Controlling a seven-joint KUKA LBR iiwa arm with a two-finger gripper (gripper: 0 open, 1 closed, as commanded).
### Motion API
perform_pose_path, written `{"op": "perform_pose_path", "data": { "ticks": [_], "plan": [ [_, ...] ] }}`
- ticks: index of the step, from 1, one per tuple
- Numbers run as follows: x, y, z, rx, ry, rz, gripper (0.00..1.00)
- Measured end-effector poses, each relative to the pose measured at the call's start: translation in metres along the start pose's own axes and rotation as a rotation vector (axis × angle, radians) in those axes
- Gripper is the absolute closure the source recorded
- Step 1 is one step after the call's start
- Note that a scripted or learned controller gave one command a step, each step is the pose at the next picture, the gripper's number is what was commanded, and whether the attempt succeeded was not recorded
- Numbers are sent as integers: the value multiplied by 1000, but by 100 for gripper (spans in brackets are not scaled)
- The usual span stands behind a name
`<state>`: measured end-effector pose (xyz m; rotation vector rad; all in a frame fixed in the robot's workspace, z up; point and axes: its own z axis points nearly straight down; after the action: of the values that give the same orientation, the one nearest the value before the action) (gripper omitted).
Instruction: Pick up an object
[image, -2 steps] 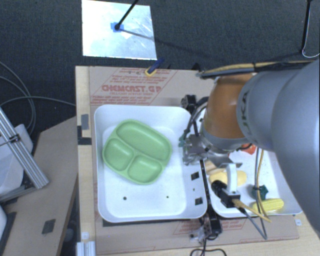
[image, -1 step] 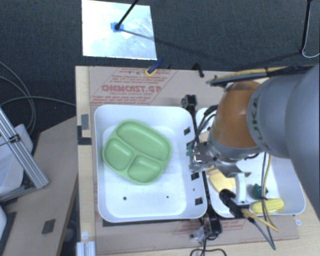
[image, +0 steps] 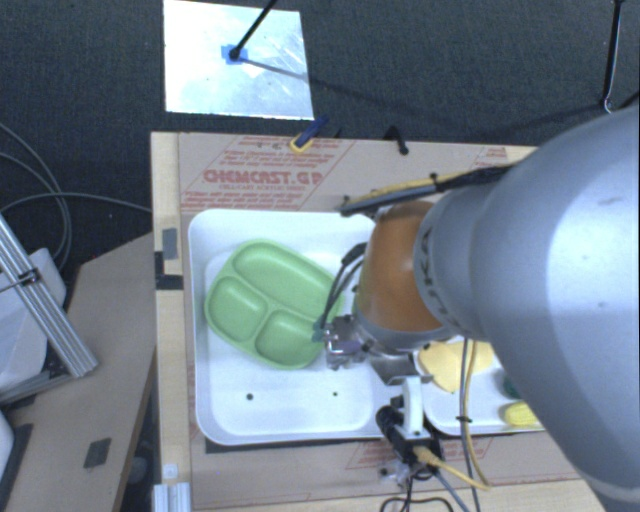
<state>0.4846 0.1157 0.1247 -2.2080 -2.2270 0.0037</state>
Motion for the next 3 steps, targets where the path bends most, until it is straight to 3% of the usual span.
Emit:
{"op": "perform_pose_path", "data": {
  "ticks": [1, 2, 3],
  "plan": [
    [74, 3, 40, -8, 0, 2, 100],
    [91, 80, -127, -28, 5, 3, 100],
    [121, 49, -147, -8, 1, 0, 100]
  ]
}}
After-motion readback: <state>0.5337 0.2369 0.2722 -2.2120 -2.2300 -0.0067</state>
